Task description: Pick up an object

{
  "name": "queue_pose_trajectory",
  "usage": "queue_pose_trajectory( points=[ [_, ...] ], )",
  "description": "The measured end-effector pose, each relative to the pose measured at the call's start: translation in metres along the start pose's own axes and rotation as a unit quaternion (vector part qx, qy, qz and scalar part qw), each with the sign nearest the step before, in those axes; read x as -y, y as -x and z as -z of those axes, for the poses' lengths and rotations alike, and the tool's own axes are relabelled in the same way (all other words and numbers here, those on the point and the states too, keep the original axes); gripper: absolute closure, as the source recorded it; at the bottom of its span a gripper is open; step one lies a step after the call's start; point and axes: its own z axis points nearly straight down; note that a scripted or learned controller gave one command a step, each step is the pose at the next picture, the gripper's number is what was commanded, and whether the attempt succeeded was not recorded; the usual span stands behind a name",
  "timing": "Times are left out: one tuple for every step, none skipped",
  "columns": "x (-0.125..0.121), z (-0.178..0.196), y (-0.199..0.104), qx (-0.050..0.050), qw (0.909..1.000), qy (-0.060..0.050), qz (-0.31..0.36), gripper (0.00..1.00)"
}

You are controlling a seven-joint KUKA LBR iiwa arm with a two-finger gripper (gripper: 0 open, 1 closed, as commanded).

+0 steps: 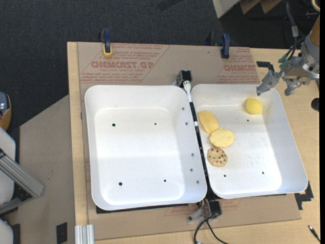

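Note:
In the right bin [284, 151] lie a small yellow ball-like piece [254, 106] near the far edge, two pale yellow flat pieces [208, 121] [222, 138] close to the left wall, and a chocolate-chip cookie [217, 157] just below them. My gripper [277, 87] hangs over the bin's far right corner, a little right of and above the yellow ball. Its two fingers stand apart, open, with nothing between them.
The left bin [101, 151] sits beside the right one, the two sharing a middle rim [194, 136]. Both rest on a brown board held by a yellow and a blue clamp [106, 41] [225, 44] at the far edge. Cables lie at the near edge.

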Motion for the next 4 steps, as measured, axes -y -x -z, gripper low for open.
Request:
queue_pose_trajectory(
  points=[
    [0.000,-0.139,-0.026,-0.002,1.0000,-0.006,0.001,0.00],
    [0.016,-0.157,-0.010,-0.001,1.0000,-0.002,-0.001,0.00],
    [0.010,-0.155,0.010,0.001,1.0000,0.001,0.000,0.00],
    [-0.037,-0.155,-0.015,0.001,1.0000,0.003,0.002,0.00]
  ],
)
